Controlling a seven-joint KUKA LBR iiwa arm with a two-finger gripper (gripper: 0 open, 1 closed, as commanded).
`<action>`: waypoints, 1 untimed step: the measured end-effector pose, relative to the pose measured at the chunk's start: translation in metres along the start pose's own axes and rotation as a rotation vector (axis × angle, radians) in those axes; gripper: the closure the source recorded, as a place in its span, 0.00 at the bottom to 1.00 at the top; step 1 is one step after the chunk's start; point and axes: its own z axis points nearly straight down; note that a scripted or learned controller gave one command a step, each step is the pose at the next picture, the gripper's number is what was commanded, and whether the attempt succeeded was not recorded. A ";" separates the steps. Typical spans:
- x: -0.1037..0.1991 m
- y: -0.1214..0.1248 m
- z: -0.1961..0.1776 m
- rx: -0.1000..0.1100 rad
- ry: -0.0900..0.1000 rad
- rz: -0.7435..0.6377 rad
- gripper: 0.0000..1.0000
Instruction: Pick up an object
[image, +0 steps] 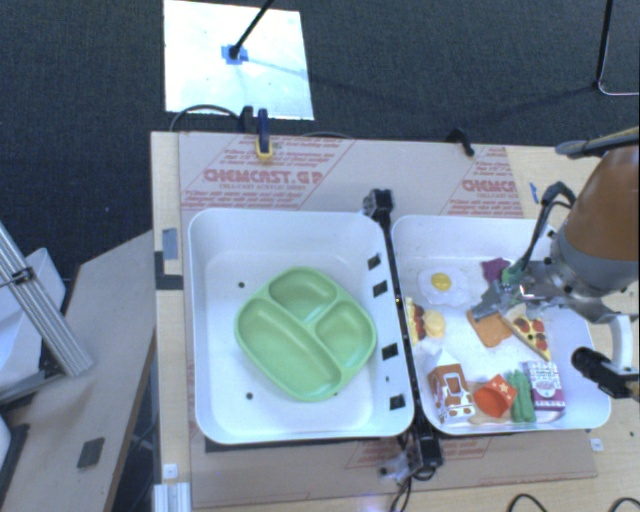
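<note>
The right bin (470, 232) holds several toy foods: a fried egg (440, 283), a purple piece (495, 268), a brown toast slice (488, 330), a pizza slice (532, 335), a small yellow and red item (424, 323), an orange and white box (451, 391), an orange piece (492, 398), a green piece (522, 396) and a pink carton (545, 385). My gripper (500, 297) reaches in from the right and hangs low over the bin, its tip just above the toast's upper edge and below the purple piece. Nothing shows in its grasp.
The left bin (215, 300) holds a green divided plate (305, 333). A black divider with clips (385, 300) runs between the bins. The arm's orange band (612, 205) looms over the right bin's far right side. A black part (598, 372) juts in at the right rim.
</note>
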 end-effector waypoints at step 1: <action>-0.003 0.010 0.052 -0.001 0.000 0.001 0.00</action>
